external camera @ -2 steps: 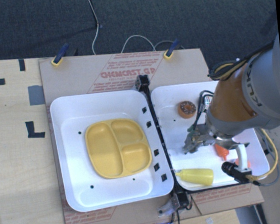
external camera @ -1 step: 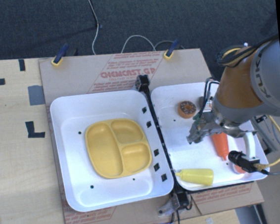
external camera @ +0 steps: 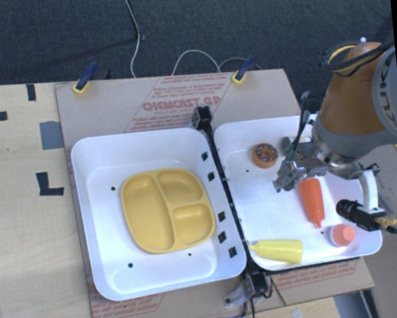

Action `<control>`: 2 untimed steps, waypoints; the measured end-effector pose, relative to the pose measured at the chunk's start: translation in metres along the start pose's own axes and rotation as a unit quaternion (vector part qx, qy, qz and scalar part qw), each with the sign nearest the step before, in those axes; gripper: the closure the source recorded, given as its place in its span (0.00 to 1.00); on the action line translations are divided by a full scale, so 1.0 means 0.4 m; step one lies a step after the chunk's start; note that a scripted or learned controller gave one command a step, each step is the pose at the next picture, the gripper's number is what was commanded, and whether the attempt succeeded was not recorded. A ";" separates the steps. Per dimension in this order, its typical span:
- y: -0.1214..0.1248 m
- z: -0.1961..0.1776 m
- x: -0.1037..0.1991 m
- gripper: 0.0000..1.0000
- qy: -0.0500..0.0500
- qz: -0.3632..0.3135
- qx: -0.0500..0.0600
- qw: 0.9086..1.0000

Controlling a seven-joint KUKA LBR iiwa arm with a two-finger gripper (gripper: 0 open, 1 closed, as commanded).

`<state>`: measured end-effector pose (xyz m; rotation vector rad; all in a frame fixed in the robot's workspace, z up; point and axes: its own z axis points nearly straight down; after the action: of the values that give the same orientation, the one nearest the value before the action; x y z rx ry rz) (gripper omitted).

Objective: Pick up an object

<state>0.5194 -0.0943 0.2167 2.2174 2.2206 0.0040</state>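
Corn (external camera: 278, 251): lower middle, right bin (external camera: 260, 205), untouched.
Carrot (external camera: 312, 200): lower right, flat, just under my gripper (external camera: 289, 173).
Gripper: I can't tell its state.
Donut (external camera: 264, 155): centre right, loose.
Progress: I judge nothing lifted; grasp and raise remain.

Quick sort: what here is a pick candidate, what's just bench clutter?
Job:
gripper
orange carrot-shaped toy, nearest the gripper
brown round piece
yellow piece
small orange-pink piece
yellow divided plate, in the left bin

Lying about:
clamps
cable
cardboard sheet
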 end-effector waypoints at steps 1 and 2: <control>0.004 0.022 0.128 1.00 0.001 -0.003 0.003 1.000; 0.008 -0.011 0.252 1.00 0.001 -0.003 0.002 1.000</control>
<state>0.5224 0.0067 0.2210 2.2143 2.2303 0.0013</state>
